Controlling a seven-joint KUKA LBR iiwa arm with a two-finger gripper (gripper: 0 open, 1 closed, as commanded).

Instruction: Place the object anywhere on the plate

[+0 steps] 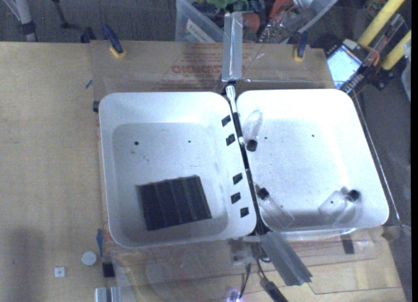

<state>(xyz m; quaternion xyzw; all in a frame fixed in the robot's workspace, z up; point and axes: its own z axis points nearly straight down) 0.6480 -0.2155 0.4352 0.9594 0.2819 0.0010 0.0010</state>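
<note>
Presently, the claw's state cannot be told. A dark ribbed slab (175,202) lies flat on the floor of the left bin (108,163), near the front wall and slightly askew to it, touching no wall. The floor behind it is open. In the right bin (366,157), small dark bits sit near the left wall, and a pale shape (336,204), too faint to identify, rests in the front-right corner. The bins' inner rims meet. The counter (46,163) lies to their left.

Robot bodywork: colours, banding, cabling, screws and markings cannot be verified from this vantage (camera looks down on the table (46,163) and white bins (163,101)).
</note>
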